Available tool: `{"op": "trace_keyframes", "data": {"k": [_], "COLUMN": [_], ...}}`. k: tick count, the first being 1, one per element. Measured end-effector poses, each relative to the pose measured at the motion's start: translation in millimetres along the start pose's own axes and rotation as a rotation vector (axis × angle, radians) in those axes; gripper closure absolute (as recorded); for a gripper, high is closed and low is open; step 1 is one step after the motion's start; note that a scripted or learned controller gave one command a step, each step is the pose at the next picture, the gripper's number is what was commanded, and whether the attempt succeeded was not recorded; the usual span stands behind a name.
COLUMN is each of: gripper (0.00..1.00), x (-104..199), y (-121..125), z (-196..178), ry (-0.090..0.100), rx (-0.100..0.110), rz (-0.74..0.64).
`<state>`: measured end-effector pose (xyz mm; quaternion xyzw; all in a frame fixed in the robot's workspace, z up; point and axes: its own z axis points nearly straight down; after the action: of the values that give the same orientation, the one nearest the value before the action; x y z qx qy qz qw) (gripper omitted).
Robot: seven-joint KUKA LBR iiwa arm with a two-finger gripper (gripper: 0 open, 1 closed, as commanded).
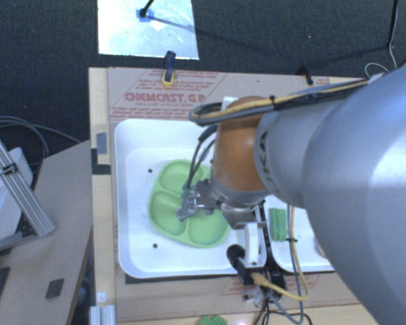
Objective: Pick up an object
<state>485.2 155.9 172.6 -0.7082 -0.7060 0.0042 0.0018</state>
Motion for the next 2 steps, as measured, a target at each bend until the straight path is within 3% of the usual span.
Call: {"op": "trace_keyframes", "data": {"k": [1,2], "gripper": [0.00,0.00], "x": [-77,-135], "y": [40,159], "z": [-12,-14], "ry": [0.000,0.000], "rx": [-0.012,-0.021], "rz": [0.004,-0.001]}}
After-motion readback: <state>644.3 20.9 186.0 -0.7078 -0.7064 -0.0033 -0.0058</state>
